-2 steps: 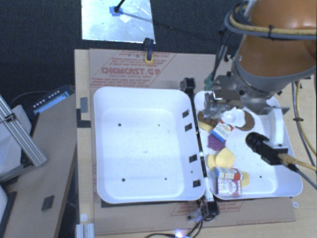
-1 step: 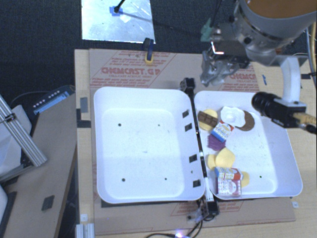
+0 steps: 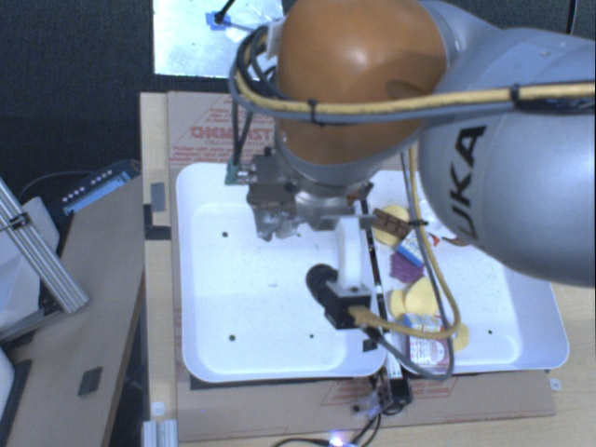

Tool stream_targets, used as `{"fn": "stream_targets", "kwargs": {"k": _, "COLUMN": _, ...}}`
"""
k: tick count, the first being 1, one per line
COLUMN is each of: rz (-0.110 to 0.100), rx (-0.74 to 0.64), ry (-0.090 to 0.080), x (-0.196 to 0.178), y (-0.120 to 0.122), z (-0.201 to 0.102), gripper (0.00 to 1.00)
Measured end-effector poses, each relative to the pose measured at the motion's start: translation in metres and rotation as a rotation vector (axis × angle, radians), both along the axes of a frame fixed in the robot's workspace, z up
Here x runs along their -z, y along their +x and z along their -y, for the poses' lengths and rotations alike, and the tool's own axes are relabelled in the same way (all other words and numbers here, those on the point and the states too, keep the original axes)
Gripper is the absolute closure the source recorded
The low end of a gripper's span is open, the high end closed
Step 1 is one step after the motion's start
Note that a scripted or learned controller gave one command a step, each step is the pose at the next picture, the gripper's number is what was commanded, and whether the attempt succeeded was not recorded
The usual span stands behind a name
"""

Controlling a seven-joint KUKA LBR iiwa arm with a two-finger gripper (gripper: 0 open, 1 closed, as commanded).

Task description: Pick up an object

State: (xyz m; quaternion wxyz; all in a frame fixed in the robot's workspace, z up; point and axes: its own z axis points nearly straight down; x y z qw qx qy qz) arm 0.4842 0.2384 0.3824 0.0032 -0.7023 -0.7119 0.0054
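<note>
End effector (image 3: 272, 214) over left bin (image 3: 233, 291), grip state impossible to tell, yellow object (image 3: 424, 298) apart in right bin (image 3: 507, 319)

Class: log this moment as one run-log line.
end effector: over left bin | grasp: unconfirmed | purple piece, yellow piece: in right bin

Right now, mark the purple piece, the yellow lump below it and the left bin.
purple piece (image 3: 406, 267): camera view, on the middle of its flat face.
yellow lump (image 3: 415, 302): camera view, on its upper surface, left of the cable.
left bin (image 3: 223, 296): camera view, on its bare floor.
</note>
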Motion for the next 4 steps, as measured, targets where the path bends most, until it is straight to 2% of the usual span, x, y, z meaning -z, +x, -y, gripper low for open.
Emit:
{"fn": "stream_targets", "kwargs": {"k": 1, "rz": 0.014, "rx": 0.008, "ry": 0.005, "x": -0.020, "y": 0.003, "z": 0.005, "gripper": 1.00}}
{"fn": "stream_targets", "kwargs": {"k": 2, "rz": 0.029, "rx": 0.008, "ry": 0.012, "x": -0.162, "y": 0.002, "z": 0.004, "gripper": 1.00}}
{"fn": "stream_targets", "kwargs": {"k": 3, "rz": -0.003, "rx": 0.012, "ry": -0.004, "x": 0.013, "y": 0.001, "z": 0.005, "gripper": 1.00}}
{"fn": "stream_targets", "kwargs": {"k": 4, "rz": 0.014, "rx": 0.011, "ry": 0.005, "x": -0.007, "y": 0.003, "z": 0.004, "gripper": 1.00}}
